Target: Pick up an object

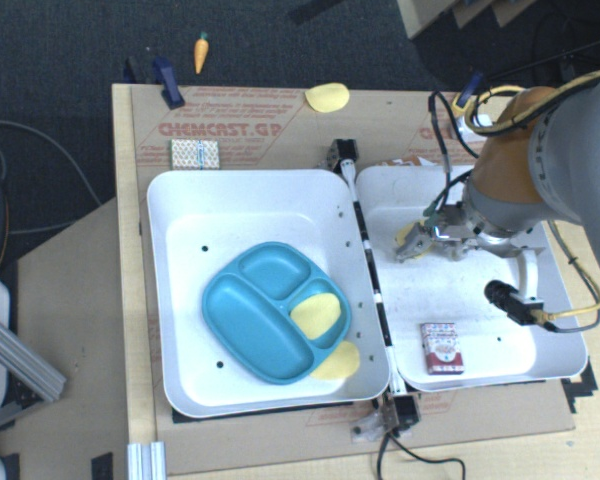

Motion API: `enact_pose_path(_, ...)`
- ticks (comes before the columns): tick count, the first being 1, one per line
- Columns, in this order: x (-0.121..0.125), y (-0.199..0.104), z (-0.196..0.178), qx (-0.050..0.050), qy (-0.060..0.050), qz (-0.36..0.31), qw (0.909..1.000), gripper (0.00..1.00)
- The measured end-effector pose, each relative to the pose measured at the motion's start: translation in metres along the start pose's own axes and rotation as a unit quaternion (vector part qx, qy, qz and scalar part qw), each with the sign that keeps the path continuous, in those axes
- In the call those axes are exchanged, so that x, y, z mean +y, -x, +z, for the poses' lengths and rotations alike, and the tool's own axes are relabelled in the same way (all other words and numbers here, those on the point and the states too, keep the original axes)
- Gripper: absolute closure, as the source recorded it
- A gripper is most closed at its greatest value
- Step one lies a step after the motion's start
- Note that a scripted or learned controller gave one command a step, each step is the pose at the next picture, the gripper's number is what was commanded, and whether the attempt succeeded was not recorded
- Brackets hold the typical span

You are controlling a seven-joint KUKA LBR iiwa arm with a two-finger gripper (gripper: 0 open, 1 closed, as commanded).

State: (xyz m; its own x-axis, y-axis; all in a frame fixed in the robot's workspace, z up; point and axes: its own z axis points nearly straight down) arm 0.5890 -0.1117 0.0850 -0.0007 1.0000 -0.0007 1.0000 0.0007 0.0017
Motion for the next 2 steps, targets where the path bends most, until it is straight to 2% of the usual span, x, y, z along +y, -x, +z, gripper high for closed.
enact_pose_path(1, 0.044, 0.003, 0.0, 0.0, 0.0, 0.0, 1.0, 0.0)
enact_pose_path(2, 0.044, 0.003, -0.01, -0.001, 0.001, -0.001, 1.0, 1.0)
